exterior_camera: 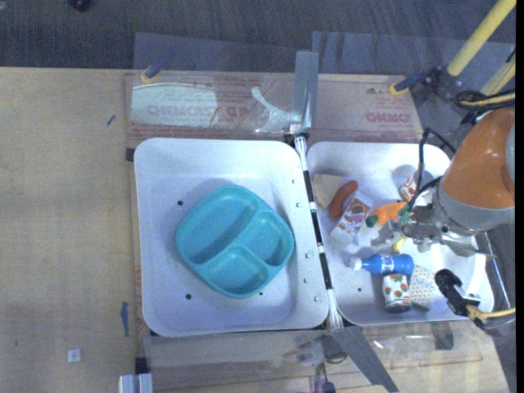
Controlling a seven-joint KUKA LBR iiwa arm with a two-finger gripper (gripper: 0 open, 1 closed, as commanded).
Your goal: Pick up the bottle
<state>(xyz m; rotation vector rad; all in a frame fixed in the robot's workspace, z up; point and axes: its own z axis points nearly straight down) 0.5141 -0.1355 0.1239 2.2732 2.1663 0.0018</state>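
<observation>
Left bin [155,219] holds a teal divided tray [235,241], lying roughly centred. Right bin [360,158] holds the clutter. Arm [483,170] reaches over the right bin's right side; gripper [403,229] sits low, just above the bottle, jaw state cannot tell, nothing seen between them. Bottle [386,264], blue with white cap, lies flat in the right bin's lower middle, long axis about left-right, cap pointing left. Printed cup [397,293] just below the bottle. Red sausage [343,197] upper left of the bottle. Orange carrot [387,212] above it.
</observation>
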